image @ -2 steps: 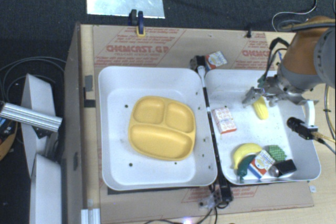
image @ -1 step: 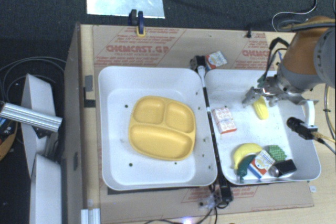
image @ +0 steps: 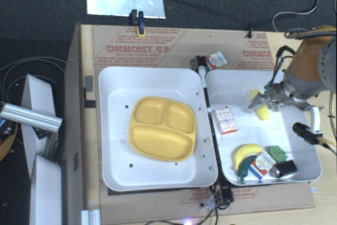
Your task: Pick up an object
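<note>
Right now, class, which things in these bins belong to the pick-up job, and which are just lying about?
Job in hand: gripper; small yellow object at its fingertips.

Lying about: yellow divided plate; banana; red-and-white card; green piece; black item.

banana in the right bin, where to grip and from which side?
Grip the banana across its middle, coming straight down from above. It lies flat in the right bin, curved, with its top face exposed. Its lower end sits against the small packets near the front wall, so close the fingers across the upper, freer part of the curve, probably away from that clutter.
</note>
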